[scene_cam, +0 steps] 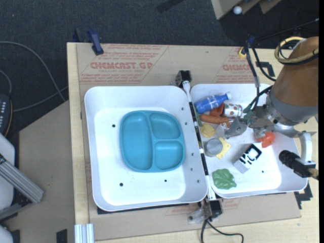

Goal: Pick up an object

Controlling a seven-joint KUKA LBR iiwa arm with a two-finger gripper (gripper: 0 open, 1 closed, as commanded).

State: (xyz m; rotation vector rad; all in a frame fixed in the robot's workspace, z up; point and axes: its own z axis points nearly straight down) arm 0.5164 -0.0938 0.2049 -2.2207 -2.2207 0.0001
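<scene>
1 blue bottle (211, 103), 1 blue tray (151, 139).

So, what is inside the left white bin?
The left white bin holds one turquoise three-compartment plastic plate, lying flat. Whatever may lie under the plate is covered.

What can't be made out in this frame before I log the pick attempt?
- Gripper: its fingers sit low among the clutter in the right bin, under the arm's wrist; whether they grip anything cannot be told.
- Orange piece: partly covered by the wrist, so its shape is unclear.
- Black-and-white box: its print is too small to read.
- Arm: cut off by the picture's right edge.
</scene>
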